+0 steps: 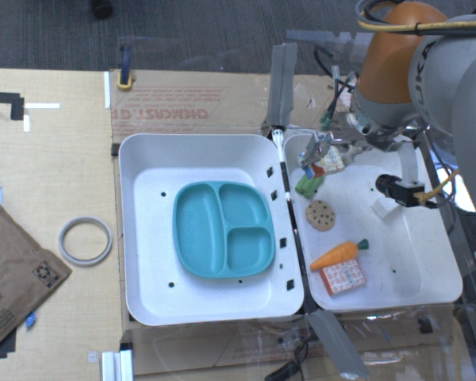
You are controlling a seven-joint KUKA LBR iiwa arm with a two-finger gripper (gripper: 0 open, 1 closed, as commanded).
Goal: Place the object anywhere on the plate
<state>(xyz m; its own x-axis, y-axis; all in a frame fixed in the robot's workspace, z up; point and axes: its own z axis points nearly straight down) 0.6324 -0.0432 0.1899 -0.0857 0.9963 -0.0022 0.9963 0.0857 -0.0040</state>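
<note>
the arm (412,62) reaches in from the right, grey with its orange band showing large at the upper right, and bends down into the far left corner of the right bin (428,280). the pincer (316,159) sits low there, near the divider between the two bins, but the metal parts and cables around it make it impossible to tell whether it is released or clenched. a small object with white, red and yellow patches (331,162) lies right at the pincer, and a green piece (309,186) lies just below it; whether either one is gripped cannot be told.

further forward in the right bin lie a round tan cookie with dark chips (321,214), an orange carrot with a green top (338,253) lying at a slant, and a small red patterned box (343,277) just in front of the carrot. a small white block (381,209) rests toward the right side, near a black part of the arm.

the left bin (143,236) holds the teal plate (223,229), which has three compartments: one long one on the left and two smaller ones on the right. it lies flat near the middle of the bin, well apart from the pincer.

on the counter (47,157) left of the bins lies a roll of tape (85,240), and a brown cardboard box (12,280) pokes in at the lower left corner.
</note>
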